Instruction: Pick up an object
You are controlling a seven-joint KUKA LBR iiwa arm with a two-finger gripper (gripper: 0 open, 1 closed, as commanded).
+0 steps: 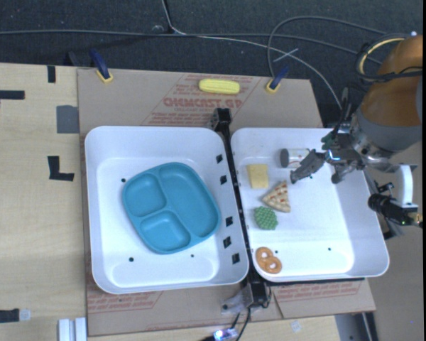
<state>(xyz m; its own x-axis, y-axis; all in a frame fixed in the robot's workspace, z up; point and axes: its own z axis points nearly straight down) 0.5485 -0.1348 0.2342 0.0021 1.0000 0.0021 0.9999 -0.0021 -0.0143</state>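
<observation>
Camera view: the desk [28, 212] has a pale wood top and carries a brown cardboard sheet [184, 105], on which two shallow white bins sit side by side. The left bin [103, 155] contains a blue plastic divided tray [170, 206], lying flat near its centre. The right bin [341, 247] contains five small items. A yellow rectangular block [258, 175] lies near the bin's left wall. Just right of and nearer than it lies a tan pizza-slice-shaped toy [277, 197]. A green round knobbly piece [265, 218] lies just nearer than the slice. An orange pretzel-shaped toy [268, 260] rests at the near left corner. A small dark grey cylinder [285, 156] lies toward the far side, just left of the hand. A yellow corn-cob-shaped toy [219, 86] lies on the cardboard beyond the bins. The grey arm [387, 112] enters from the right. The hand [302, 170] is over the right bin's far half, pointing left; its fingers appear slightly parted, with nothing between them.
</observation>
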